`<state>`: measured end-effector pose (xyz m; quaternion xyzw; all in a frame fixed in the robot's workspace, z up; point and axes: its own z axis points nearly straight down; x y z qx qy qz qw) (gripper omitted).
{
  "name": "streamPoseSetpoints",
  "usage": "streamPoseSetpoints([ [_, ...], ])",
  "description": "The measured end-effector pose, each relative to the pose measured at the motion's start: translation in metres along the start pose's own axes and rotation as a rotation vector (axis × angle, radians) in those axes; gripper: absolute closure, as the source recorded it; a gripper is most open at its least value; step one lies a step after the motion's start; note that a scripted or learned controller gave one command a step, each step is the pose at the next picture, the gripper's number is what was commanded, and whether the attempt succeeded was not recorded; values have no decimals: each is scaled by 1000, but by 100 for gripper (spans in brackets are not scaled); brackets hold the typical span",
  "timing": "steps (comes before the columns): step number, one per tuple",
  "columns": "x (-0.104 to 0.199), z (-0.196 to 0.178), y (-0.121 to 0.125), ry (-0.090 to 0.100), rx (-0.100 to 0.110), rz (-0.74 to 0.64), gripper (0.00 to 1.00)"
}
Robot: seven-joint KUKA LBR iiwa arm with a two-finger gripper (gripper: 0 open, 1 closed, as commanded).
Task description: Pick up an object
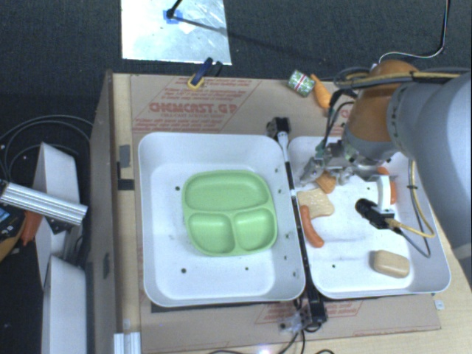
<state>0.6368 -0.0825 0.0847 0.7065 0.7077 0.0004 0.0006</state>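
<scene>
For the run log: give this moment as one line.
gripper: low in right bin, over toast slice | grasp: unconfirmed | green tray: left bin

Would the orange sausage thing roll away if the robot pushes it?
Probably a little. The orange sausage looks long and round, so it may roll sideways, but the bin wall beside it should stop it. It looks smooth, maybe slippery.

Dark carpet floor (59, 50) surrounds the cardboard-topped bench (192, 102), with a shiny metal sheet (177, 21) lying beyond.
</scene>
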Motion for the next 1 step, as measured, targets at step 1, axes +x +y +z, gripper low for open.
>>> streamPoseSetpoints([
  [1,0,-11,1,0,-3,-1,100],
])
